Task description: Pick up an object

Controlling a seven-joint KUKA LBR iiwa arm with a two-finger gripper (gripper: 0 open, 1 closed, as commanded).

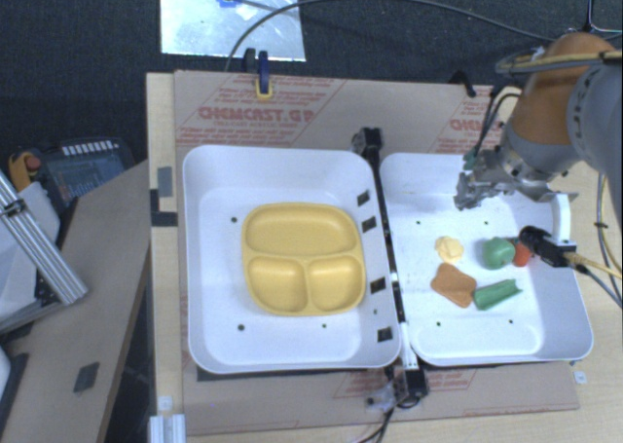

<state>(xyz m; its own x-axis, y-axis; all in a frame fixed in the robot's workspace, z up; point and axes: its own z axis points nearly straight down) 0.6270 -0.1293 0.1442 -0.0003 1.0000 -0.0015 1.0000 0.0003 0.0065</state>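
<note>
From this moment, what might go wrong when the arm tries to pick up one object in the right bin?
1. The orange piece and the long green piece lie very close, so a grasp may push one or catch both.
2. The round green piece sits against a small red piece near the bin's right wall, leaving little room there.
3. The gripper hovers apart from all pieces, so a straight descent probably meets bare floor.

Reaching in from the right: arm (569, 110), grey, with the orange band bulging just above the wrist. Wrist bent downward and leftward. Gripper (470, 193) hanging over the upper part of the right bin (565, 344), close to its far wall, near the divider side. Nothing seen between the fingers. Finger gap too small and dark to judge.
</note>
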